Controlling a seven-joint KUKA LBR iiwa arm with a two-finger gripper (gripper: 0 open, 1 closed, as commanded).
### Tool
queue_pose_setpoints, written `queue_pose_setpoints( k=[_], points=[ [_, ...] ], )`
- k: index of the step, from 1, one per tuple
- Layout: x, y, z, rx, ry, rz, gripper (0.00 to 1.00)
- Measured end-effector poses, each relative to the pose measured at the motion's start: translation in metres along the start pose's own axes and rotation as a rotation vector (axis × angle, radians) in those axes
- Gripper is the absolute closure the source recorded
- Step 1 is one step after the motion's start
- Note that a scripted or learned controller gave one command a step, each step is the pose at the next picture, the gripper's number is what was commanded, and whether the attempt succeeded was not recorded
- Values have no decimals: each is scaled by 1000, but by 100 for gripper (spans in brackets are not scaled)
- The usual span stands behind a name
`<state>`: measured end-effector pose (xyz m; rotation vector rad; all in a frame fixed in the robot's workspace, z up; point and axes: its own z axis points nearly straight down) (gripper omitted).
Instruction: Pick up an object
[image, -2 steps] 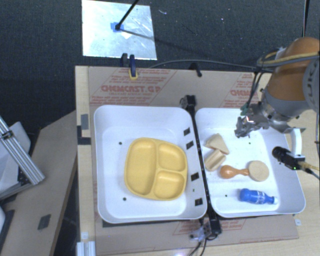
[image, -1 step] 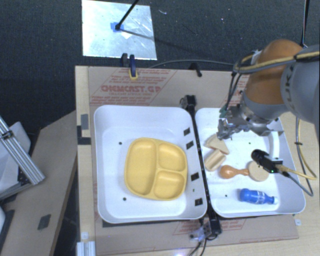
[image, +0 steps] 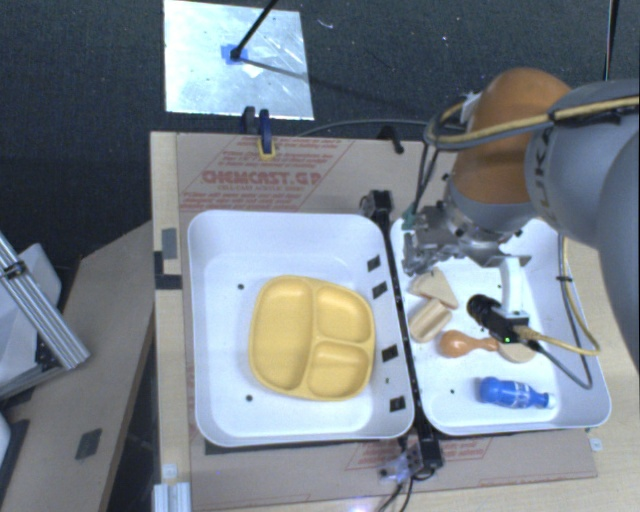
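Observation:
My gripper hangs over the far left corner of the right bin, close to the divider between the bins. Just below it lie a tan wedge and a tan block, touching each other. I see nothing held in the gripper. An orange pear-shaped object lies a little nearer, towards the middle of the bin. A blue bottle lies on its side near the front edge.
The left bin holds a yellow divided plate in its middle. The grey arm with its orange band covers the back of the right bin. A shiny sheet lies on the floor behind the bench.

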<state>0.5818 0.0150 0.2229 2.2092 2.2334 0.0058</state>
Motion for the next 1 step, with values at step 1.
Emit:
queue_pose_setpoints(
  k=[1],
  points=[
    [56,0,10,1,0,1,100]
  ],
)
